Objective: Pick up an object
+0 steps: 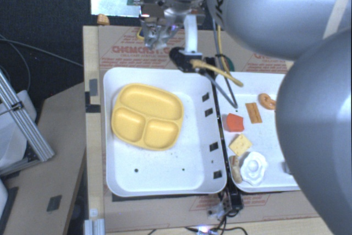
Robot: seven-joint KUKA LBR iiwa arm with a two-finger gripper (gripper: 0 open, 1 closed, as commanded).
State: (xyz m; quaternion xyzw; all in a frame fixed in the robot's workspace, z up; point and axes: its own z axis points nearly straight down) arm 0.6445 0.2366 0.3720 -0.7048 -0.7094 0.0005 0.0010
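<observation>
The likeliest things to pick are the small play-food pieces in the right-hand white bin [258,82], at the middle right of the frame: a red block [235,122], an orange ridged wafer-like strip [253,113], a tan pretzel-shaped loop [267,100], a pale yellow cracker square [240,145] and a white dollop-shaped piece [253,168]. They lie loose and apart on the bin floor, presumably scattered so each can be gripped singly. Across the dividing rims, the left-hand white bin [118,173] holds a yellow three-compartment plastic tray [147,116], lying flat near its centre.

The gripper [158,38] hangs at the top centre of the frame, above the brown cardboard [124,55] behind the bins, well apart from every piece and up-left of them. It is too blurred and hidden under the wrist to tell how it stands. The grey arm [286,3] crosses the upper right, covering part of the right bin.
</observation>
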